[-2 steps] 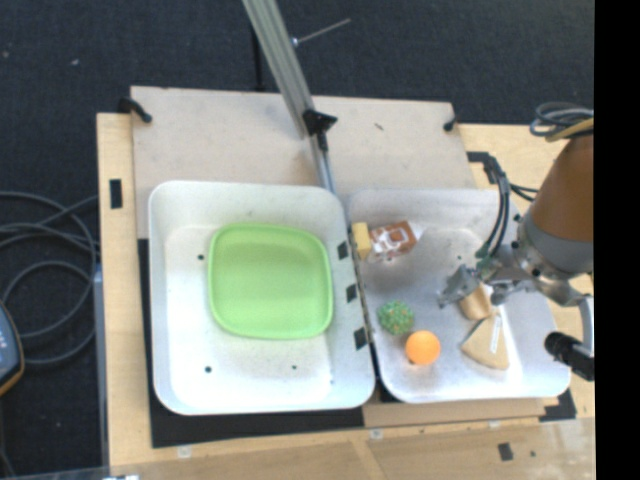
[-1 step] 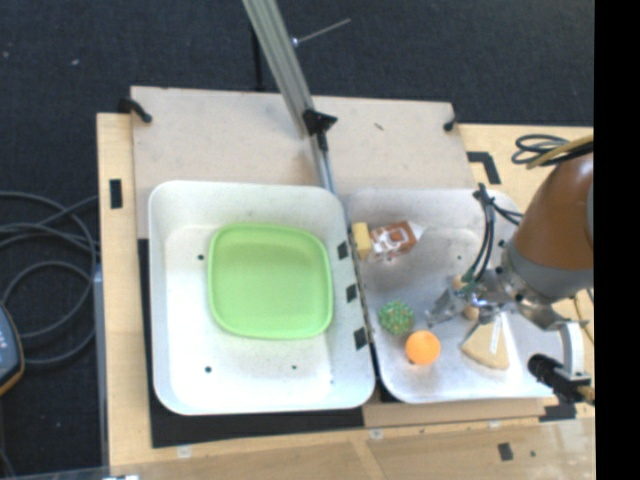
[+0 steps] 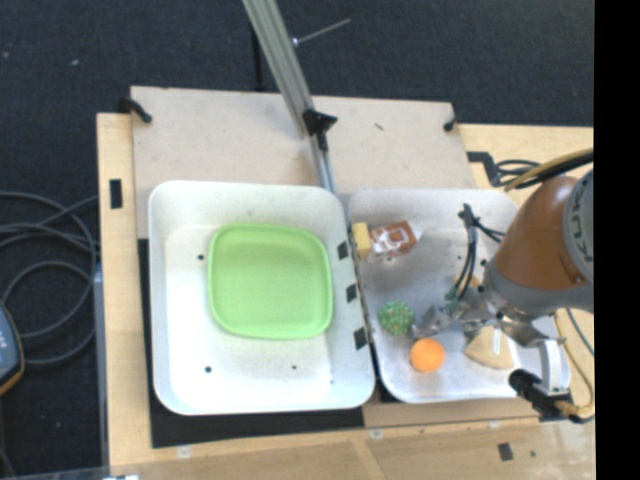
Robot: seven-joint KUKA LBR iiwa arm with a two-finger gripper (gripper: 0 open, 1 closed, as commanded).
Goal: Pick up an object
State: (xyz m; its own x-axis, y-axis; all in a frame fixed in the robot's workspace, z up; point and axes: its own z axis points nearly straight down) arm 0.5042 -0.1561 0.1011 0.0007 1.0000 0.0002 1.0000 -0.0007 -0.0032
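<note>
Gripper [image 3: 440, 318] hangs low between broccoli [image 3: 396, 316] and ball [image 3: 428, 355]; its opening I cannot tell, so it may nudge either aside.

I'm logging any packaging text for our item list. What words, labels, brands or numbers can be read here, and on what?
None can be read.
The brown and white packet in the right bin may bear print, but it is too blurred to make out.
</note>
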